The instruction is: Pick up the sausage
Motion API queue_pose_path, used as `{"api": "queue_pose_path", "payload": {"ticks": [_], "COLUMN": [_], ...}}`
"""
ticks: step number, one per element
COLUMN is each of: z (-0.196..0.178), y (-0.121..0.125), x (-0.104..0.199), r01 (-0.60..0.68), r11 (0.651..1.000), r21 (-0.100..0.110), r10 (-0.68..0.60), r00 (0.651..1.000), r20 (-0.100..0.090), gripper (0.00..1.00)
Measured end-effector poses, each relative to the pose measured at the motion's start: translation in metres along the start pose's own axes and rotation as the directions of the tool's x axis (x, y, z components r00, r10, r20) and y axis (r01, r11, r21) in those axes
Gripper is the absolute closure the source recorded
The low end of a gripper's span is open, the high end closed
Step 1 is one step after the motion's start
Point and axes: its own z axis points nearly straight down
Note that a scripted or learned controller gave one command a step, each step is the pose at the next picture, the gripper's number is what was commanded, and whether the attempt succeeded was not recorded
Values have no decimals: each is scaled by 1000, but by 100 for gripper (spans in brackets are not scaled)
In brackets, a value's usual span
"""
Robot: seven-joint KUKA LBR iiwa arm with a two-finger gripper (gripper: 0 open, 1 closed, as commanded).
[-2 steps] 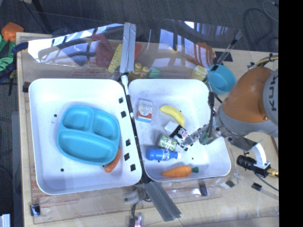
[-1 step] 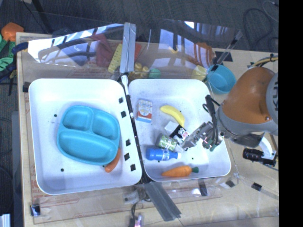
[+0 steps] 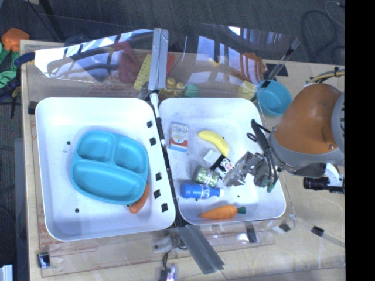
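Camera view: two bins on the surface.
Sausage point(image 3: 139, 202): left bin point(image 3: 53, 122), tucked under the blue tray point(image 3: 109, 165) edge.
Pincer point(image 3: 237, 171): over right-bin clutter, grip state cannot be told.

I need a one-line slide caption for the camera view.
Grey arm's end effector low in right white bin among clutter; reddish-orange sausage beside blue divided plastic tray in left bin.

One camera sits high above the bench point(image 3: 304, 227) and looks down at a slant. It is far enough back to see both white bins: the left bin point(image 3: 53, 215) and the right bin point(image 3: 181, 113). The arm point(image 3: 307, 124) comes in from the right.
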Motion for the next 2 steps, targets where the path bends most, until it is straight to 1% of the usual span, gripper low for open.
{"api": "queue_pose_path", "payload": {"ticks": [1, 2], "z": [8, -13], "y": [1, 0], "x": [0, -2], "r01": [289, 538], "r11": [957, 843], "r21": [0, 3], "r10": [-289, -538], "r00": [957, 843], "r20": [3, 9], "gripper": [100, 100]}}
